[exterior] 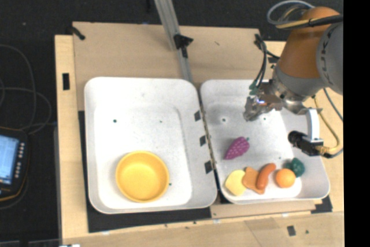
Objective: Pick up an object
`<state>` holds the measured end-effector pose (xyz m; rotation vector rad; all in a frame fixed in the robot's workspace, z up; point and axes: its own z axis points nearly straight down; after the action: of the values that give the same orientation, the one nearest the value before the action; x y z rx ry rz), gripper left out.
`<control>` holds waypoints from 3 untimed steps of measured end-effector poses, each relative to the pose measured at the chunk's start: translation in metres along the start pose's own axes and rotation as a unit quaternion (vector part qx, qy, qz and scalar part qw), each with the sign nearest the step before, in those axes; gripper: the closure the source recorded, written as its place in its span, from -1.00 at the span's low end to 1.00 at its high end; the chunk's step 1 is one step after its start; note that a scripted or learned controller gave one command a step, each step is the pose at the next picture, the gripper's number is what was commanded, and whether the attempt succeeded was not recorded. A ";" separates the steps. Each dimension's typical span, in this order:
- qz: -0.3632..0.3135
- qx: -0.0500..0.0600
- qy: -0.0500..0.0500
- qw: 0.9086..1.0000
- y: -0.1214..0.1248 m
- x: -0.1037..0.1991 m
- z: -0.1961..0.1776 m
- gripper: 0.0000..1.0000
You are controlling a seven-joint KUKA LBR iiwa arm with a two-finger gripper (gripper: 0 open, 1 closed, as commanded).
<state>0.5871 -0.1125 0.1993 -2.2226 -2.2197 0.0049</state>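
Gripper (252, 111), finger state not discernible, above right bin (219, 95); purple grapes (237, 148) at its 7 o'clock, standing apart from the clustered items: likeliest clean pick.

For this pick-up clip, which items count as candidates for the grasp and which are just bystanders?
In play, all in the right bin:
gripper
purple grapes
yellow piece
orange sausage
orange fruit
dark green item

Bystanders:
yellow bowl, in the left bin
handheld screen, off the bench
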 end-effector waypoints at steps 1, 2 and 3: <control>-0.004 -0.003 0.002 1.000 0.015 0.048 -0.017 1.00; -0.003 -0.002 0.002 1.000 0.030 0.094 -0.013 1.00; -0.004 -0.002 0.002 1.000 0.048 0.138 -0.011 1.00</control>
<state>0.6350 0.0256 0.2097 -2.2139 -2.2286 -0.0034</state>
